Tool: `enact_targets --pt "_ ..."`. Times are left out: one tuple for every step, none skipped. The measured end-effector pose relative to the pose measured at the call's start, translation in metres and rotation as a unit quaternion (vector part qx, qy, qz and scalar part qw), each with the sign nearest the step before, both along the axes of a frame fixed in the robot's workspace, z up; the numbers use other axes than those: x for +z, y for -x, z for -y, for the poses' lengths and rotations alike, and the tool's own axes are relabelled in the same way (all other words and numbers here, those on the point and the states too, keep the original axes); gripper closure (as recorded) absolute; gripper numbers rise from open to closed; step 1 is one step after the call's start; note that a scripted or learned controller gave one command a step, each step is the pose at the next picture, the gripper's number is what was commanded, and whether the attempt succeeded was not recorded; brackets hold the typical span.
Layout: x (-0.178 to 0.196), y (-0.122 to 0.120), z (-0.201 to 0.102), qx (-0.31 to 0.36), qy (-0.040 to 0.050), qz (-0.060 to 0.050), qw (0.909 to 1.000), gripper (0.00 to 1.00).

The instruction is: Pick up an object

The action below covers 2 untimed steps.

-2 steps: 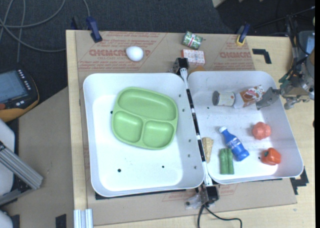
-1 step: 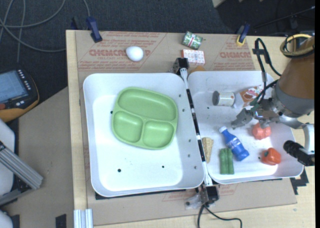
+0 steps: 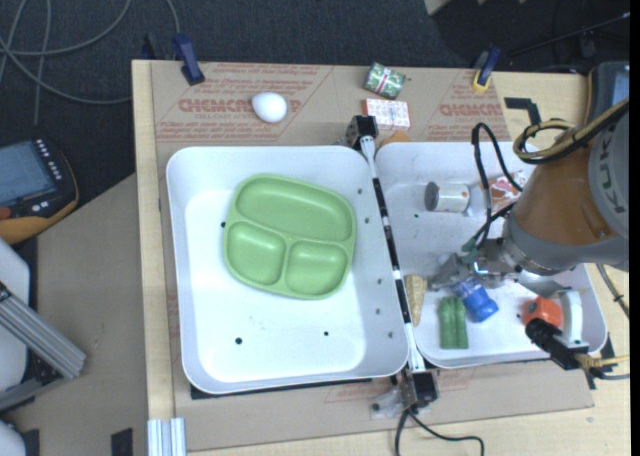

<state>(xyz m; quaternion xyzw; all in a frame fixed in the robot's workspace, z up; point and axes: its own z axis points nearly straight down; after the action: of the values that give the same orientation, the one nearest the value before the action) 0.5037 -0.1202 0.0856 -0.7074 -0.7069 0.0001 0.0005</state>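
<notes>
Gripper [image 3: 468, 274] low in right bin [image 3: 420, 229] over blue object [image 3: 478, 302]; we cannot tell its state, pick unconfirmed.

Glossy white plastic bins [image 3: 200, 244], matt green plastic divided plate [image 3: 290, 234], shiny metal cylinder [image 3: 446, 196], smooth white egg [image 3: 268, 106], brown printed cardboard desk [image 3: 300, 94]

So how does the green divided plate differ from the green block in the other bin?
The green divided plate is wide, rounded and pale, with three compartments; the green block is small, narrow, straight-edged and darker. The plate lies in the left bin, far from the arm, while the block lies in the right bin just below the gripper, beside a blue object. Both are green and lie flat.
</notes>
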Motion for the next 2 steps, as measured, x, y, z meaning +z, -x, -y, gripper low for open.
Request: enact_targets --pt "-0.0014 0.025 -0.0103 0.0 -0.0004 -0.001 1.0 0.0" --pt "0.0083 0.0246 -0.0104 0.0 -0.0001 0.0 1.0 1.0"
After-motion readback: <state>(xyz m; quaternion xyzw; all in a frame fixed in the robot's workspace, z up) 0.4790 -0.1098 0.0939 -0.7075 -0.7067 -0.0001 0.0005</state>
